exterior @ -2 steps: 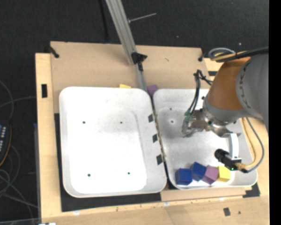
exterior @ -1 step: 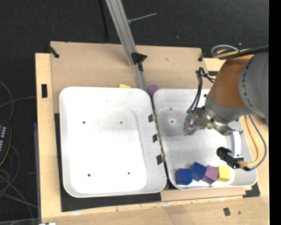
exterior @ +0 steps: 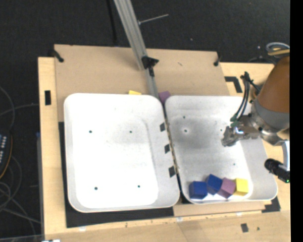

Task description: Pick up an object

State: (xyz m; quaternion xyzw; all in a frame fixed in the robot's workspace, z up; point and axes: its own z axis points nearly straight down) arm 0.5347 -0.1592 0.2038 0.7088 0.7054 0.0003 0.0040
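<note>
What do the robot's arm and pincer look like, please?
The arm is thick, rounded and grey, with a broad orange band above the wrist. Dark cables loop along its side towards the pincer, which is small, blocky and silvery metal.

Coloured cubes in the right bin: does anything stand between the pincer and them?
Nothing visible does. The pincer is over the middle of the right white bin; bare bin floor separates it from the blue cube, darker blue cube, purple cube and yellow cube lined along the near wall.
</note>
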